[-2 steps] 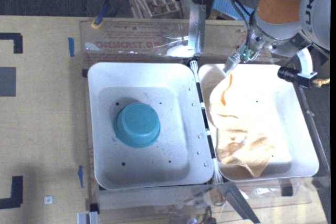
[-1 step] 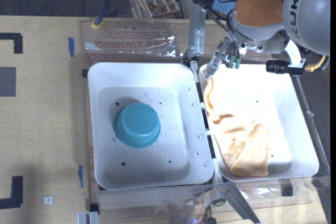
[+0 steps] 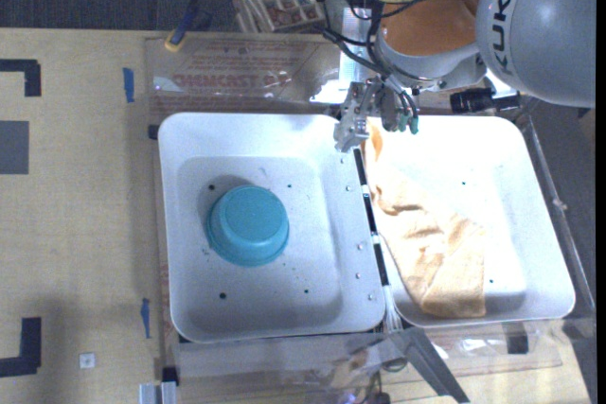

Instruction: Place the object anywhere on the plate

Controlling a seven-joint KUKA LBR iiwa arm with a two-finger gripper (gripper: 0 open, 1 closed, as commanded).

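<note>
Though near, cloth (image 3: 437,253) (crumpled) below claw (image 3: 365,123)

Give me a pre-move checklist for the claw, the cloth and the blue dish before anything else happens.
1. Claw position: the claw sits at the far edge of the bins, above the divider between them. Ok.
2. Grip on the tan cloth: its top corner rises toward the claw, but whether it is pinched there is hidden. Cannot tell.
3. Cloth off the bin floor: most of it lies crumpled in the right bin. Not ok.
4. Target visible: the blue dish sits alone in the left bin, nothing on it. Ok.
5. Cloth on target: it lies wholly in the other bin. Not ok.
</note>
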